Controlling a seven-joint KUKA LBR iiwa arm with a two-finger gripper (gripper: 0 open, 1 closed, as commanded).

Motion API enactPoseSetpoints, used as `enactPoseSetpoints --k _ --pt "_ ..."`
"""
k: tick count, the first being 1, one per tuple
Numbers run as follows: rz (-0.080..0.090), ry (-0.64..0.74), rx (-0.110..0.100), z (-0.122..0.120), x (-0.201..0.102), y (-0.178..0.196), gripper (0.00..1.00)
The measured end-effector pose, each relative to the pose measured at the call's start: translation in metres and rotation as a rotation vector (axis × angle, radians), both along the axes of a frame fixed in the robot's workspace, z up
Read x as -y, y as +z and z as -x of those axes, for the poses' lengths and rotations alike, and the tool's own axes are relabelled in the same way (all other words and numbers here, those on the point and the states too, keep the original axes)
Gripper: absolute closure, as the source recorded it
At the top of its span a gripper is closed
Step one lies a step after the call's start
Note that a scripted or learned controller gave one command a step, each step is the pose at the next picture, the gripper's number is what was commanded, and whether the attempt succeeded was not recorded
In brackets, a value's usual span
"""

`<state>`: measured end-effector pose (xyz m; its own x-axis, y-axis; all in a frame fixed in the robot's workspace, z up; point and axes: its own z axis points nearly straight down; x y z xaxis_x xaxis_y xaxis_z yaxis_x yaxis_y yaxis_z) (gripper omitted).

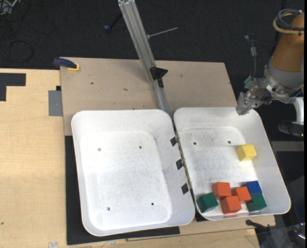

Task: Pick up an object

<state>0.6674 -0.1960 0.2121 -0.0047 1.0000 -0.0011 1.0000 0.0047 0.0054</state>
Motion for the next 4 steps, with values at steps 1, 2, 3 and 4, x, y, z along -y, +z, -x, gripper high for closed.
enactPoseSetpoints --k 1,2,3,4 --pt "-0.001 0.001 -0.005 0.000 0.000 0.007 1.00" --pt "-0.004 -0.001 -0.010 0.021 -0.052 0.001 1.00" --pt "-0.005 0.000 -0.010 0.039 -0.111 -0.004 1.00" --pt "-0.004 -0.001 -0.011 0.048 -0.168 -0.007 1.00"
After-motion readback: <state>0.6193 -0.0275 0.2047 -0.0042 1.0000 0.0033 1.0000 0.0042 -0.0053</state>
